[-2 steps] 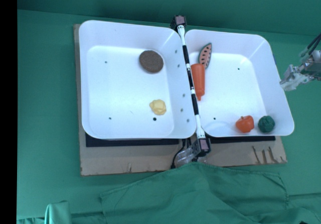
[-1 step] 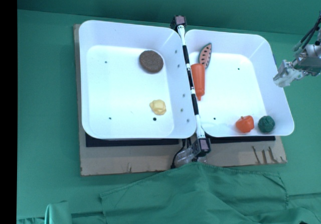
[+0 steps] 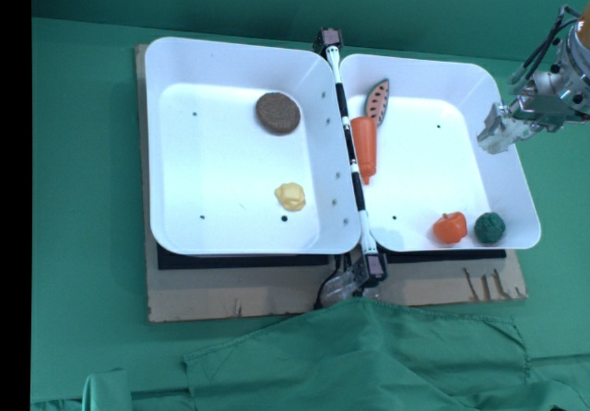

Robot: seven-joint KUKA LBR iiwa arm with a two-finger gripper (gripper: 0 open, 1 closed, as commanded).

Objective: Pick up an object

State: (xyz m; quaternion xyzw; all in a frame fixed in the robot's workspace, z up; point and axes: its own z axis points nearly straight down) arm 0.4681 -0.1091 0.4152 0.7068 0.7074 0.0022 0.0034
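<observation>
Over the right bin's [image 3: 516, 181] right rim, the hand [image 3: 496, 135] was seen; its opening could not be told. Nearest lay the green ball [image 3: 489, 228], below it, beside a red pepper [image 3: 450, 228].

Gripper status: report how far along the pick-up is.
Done: nothing looks picked yet. The brown disc and yellow piece lie in the left bin; the watermelon slice, carrot, orange pepper and green ball lie in the right bin. In hand: the gripper hangs at the right bin's right rim, away from every item. Left: reaching, grasping and lifting one.
</observation>
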